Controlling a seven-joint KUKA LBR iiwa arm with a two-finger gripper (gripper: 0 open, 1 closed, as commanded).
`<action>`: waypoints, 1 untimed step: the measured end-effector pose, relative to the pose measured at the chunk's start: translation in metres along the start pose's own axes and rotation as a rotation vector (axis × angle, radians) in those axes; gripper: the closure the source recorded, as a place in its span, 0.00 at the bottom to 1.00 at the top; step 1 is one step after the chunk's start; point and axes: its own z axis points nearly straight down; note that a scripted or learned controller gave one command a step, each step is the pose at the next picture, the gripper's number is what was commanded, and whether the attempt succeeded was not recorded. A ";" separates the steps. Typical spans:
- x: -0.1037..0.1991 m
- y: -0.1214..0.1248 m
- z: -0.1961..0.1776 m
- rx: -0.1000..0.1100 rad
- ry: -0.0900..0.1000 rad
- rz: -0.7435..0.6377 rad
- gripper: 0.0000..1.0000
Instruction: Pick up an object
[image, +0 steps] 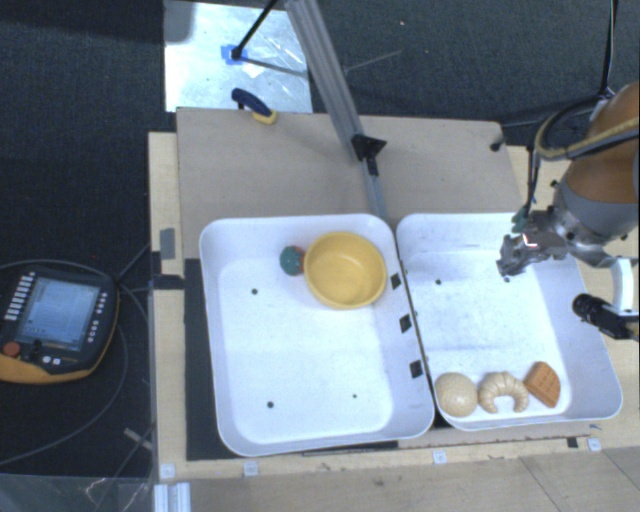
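From the overhead camera I am looking down on two white bins sitting side by side on the bench. The arm is reaching in from the right, and its gripper is hanging over the upper right part of the right bin, above bare white floor. I cannot tell how the pincer is set, since it is too small and blurred here, and I am seeing nothing held under it.

The things to pick in that bin are lying in a row along its near edge, well apart from the gripper: a pale round bun on the left, a croissant just beside it in the middle, and an orange waffle-like piece on the right, tilted against the bin's slope.

In the left bin, a yellow bowl is sitting upright near the far right corner, with a small dark green ball touching its left side.

Off the bench to the left, a control pendant is lying on the dark floor, screen up.
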 end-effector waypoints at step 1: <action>0.006 -0.001 -0.061 0.000 0.000 0.000 1.00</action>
